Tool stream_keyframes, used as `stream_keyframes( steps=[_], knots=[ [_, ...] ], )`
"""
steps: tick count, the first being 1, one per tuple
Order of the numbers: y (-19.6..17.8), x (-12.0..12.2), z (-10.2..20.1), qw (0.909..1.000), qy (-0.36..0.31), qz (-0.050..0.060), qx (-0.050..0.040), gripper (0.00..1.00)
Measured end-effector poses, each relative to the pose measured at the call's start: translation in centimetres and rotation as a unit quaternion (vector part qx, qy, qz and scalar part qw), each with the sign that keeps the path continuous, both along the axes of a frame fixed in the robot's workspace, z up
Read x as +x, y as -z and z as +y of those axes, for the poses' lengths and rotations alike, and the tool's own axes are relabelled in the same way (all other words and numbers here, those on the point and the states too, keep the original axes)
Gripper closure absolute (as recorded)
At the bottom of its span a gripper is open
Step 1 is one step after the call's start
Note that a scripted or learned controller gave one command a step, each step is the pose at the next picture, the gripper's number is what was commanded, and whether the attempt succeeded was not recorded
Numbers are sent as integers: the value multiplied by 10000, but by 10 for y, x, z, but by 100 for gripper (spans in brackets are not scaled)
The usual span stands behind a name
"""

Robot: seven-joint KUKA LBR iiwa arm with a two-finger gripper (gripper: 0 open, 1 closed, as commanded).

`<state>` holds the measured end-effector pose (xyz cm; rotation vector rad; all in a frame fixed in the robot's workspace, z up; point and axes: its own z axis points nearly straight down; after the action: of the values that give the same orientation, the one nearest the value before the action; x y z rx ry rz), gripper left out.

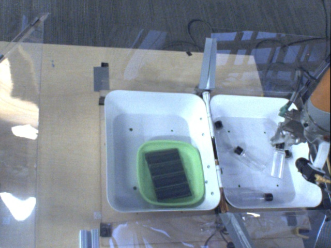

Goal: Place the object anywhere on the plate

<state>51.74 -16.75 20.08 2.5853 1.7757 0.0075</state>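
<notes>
Clutter first: the right bin [258, 105] is holding a few clear tubes with black caps. One capped tube [249, 159] is lying slantwise left of the gripper, another [256, 196] is resting along the bin's near wall, and a lone black cap [218, 124] is sitting up by the divider [209, 66] between the two bins. None of it is sitting between the gripper and the plate apart from the bin walls themselves.

The gripper [286, 138] is hanging at the right side of the right bin, and honestly I can't tell how its fingers are standing. A clear vial [277, 164] is standing just below it, very close, though whether it's actually pinched isn't clear to me.

The green plate [170, 173] is sitting in the left bin [155, 105], well to the left of the gripper, with a dark ribbed block [167, 174] lying on it at a slant.

Both white bins are sitting on a light wooden bench [57, 138], with glare washing across its left side, dark carpet [129, 6] behind it and cables trailing near the back.
</notes>
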Motion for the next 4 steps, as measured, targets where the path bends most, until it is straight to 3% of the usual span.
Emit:
stream_keyframes(
  steps=[1,2,3,4],
  knots=[
    [91,-29,56,9986,-520,14,6,100],
    [15,-28,152,9976,-692,2,9,100],
    [16,-30,227,9913,-1315,12,8,100],
    [16,-30,227,9913,-1313,12,7,0]
  ],
)
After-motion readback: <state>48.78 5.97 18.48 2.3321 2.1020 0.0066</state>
